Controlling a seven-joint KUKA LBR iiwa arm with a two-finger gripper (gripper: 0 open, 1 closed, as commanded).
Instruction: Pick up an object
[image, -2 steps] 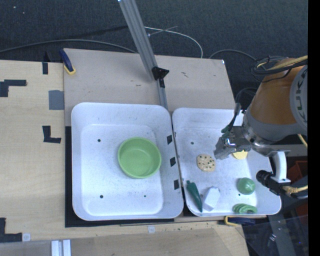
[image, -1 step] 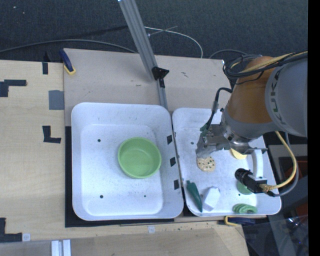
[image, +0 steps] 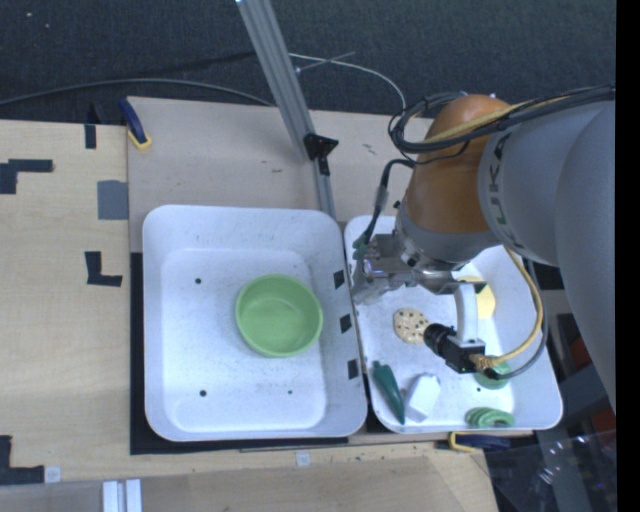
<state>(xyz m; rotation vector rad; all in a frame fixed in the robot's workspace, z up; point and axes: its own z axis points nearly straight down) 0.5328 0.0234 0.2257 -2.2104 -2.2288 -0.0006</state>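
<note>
Green roll (image: 489, 417) lies near claw (image: 372, 285), whose state I cannot tell

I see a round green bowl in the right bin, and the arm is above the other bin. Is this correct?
Not quite. The camera view shows the round green bowl in the left white bin, not the right one. The grey arm with the orange band is above the right white bin, over the small objects there.

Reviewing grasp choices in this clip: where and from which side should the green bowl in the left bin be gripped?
Probably the green bowl by its rim, from straight above, one finger inside and one outside. It sits upright, opening upward, alone in the left bin, so all sides look reachable.
</note>
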